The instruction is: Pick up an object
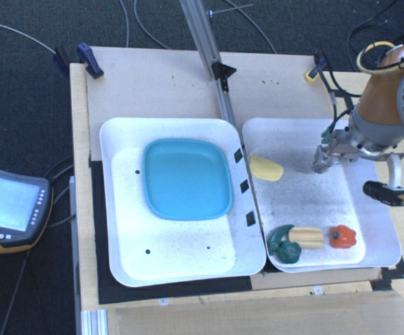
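My tool [322,163], finger state indiscernible, hovers near the pale yellow, rounded plastic piece [266,169]: probably light, stiff, slippery; best gripped across its narrow width.

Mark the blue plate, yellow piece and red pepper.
blue plate [188,179], camera view, centre of its flat.
yellow piece [266,169], camera view, middle of its top.
red pepper [342,236], camera view, its red body.

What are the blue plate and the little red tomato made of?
The blue plate looks like smooth plastic: one even turquoise colour, rounded corners, soft sheen. The red tomato seems to be a toy, probably plastic or rubber, with flat bright colour and a slight shine, though it is too small to be sure.
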You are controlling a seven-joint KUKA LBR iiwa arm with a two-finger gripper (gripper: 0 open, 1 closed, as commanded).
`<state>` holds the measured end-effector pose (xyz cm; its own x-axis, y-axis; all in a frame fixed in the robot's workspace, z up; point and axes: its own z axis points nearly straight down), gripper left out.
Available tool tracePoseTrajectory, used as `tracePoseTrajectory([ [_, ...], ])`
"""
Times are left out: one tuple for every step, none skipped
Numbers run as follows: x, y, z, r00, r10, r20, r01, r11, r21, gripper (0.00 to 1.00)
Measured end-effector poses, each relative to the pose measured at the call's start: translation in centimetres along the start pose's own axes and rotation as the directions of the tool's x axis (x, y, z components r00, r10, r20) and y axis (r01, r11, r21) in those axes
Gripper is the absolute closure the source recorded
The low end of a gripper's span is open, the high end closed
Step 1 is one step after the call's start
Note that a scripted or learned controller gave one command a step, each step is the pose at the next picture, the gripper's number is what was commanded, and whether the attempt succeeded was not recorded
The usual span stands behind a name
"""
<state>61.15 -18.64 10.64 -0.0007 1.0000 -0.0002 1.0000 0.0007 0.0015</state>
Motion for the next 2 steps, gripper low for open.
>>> tracePoseTrajectory([
  [-0.4, 0.3, -6.3, 1.000, 0.001, 0.001, -0.001, 1.000, -0.004, 1.00],
  [-1.1, 0.3, -10.8, 1.000, 0.001, 0.001, -0.001, 1.000, -0.003, 1.00],
])
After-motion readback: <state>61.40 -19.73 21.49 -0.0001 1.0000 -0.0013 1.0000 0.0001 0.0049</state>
